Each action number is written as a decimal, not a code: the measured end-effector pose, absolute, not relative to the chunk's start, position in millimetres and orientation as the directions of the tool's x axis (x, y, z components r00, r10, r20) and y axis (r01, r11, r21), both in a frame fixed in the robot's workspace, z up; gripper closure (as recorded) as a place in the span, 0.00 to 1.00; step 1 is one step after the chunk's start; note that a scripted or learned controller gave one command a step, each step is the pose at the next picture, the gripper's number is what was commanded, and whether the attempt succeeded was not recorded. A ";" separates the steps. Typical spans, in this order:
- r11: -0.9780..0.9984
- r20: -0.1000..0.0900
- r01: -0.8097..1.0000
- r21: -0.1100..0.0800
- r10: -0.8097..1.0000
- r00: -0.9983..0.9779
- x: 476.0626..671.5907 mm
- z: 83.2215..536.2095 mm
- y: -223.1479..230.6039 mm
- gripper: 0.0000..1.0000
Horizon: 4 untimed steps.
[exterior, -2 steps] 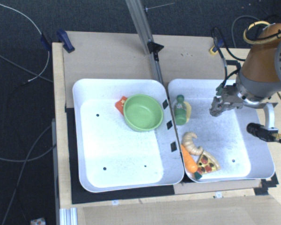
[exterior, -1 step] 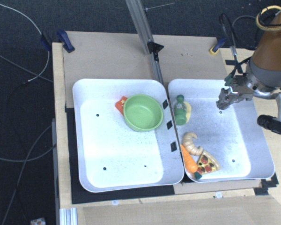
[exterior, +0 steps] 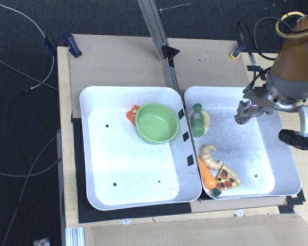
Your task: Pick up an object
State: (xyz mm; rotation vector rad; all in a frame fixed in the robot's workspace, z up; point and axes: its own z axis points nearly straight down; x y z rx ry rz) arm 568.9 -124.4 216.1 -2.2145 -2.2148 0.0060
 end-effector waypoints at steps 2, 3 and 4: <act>0.006 0.006 1.000 -0.011 1.000 -0.006 578.1 214.4 -20.9 1.00; 0.006 0.005 1.000 -0.003 1.000 -0.006 583.2 216.8 30.2 1.00; 0.006 0.005 1.000 0.001 1.000 -0.006 576.9 233.3 79.0 1.00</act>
